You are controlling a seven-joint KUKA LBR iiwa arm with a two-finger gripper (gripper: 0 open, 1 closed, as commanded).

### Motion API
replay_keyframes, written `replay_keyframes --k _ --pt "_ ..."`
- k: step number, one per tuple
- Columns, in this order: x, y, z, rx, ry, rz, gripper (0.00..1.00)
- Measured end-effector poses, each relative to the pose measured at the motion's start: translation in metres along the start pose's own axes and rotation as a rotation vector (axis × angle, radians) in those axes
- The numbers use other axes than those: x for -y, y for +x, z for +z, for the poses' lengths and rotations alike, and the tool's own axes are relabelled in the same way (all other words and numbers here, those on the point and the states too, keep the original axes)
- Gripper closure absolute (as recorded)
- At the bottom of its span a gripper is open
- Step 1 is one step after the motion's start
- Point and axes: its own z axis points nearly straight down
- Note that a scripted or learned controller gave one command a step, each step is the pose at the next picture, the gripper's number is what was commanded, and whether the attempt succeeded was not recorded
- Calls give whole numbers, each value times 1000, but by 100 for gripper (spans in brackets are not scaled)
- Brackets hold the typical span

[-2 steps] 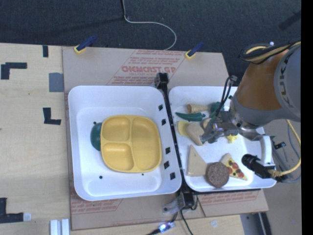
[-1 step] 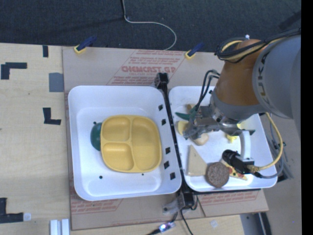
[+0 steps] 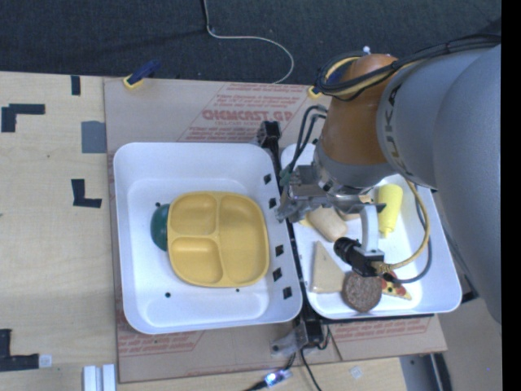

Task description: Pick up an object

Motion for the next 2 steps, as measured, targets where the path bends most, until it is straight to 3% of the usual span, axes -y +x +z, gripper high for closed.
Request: replay_keyframes --k 2 --pt "-34 67 -23 1 -1 3 100"
